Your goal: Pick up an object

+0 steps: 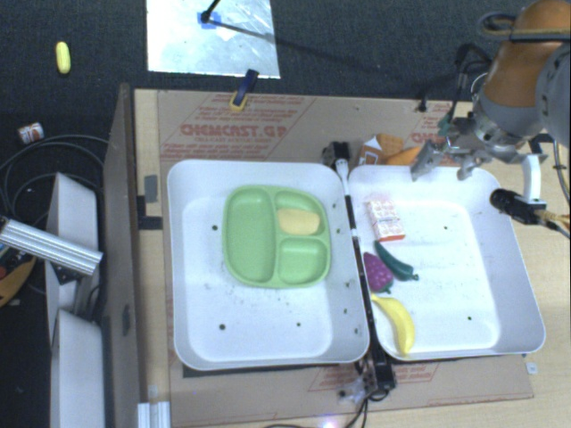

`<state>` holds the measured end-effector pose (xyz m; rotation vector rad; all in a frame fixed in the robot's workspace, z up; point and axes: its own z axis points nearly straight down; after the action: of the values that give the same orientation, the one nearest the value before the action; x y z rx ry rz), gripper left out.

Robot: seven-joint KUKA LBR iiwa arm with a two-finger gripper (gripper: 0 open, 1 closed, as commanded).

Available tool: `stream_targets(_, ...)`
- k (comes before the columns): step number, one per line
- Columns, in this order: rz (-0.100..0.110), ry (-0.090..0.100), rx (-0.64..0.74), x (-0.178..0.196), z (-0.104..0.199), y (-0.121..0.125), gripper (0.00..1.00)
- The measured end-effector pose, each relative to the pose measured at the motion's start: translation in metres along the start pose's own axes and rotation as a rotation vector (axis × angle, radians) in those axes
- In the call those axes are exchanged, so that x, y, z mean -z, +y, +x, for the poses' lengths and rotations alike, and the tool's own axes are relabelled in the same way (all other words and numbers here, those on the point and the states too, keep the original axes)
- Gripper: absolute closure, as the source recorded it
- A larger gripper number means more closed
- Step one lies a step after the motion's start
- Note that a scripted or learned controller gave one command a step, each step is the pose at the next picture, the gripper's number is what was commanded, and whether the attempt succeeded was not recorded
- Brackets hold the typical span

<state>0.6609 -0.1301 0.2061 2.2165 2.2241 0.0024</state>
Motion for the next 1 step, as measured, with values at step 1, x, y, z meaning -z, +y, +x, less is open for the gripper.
stream_targets(1,-0.001,-0.002,-0.001,-0.1131,0.0276,-0.1084,0.00)
